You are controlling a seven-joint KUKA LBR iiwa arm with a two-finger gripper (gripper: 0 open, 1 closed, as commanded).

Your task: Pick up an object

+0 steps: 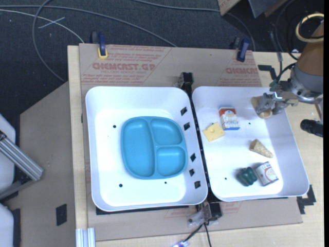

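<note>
Your claw point(266, 107) sits low over the far right corner of the right bin point(288, 187), and at this angle you cannot tell how it is set. A small tan piece point(264, 113) shows right at its tip, but whether that piece is caught or merely lying underneath is not clear, so treat nothing as picked yet. The candidates all lie in this bin: a small red-and-white box point(228, 118) toward the far edge near the middle, a yellow wedge point(213, 132) just beside it toward the left rim, a paler wedge point(261, 148) near the right rim, and a dark green piece point(247, 176) touching a small can point(267, 173) close to the near edge. The left bin point(97, 184) carries a blue divided plate point(153, 147); leave it alone. To do this step well, judge the tan piece first, since it is nearest. It lies close to the bin wall, so come straight down to avoid the rim, centre over the piece, and lift slowly enough to confirm it rises with you. If it stays behind, the paler wedge looks the better second choice: it stands apart from its neighbours, whereas the green piece and the can touch and may drag one another.
</note>
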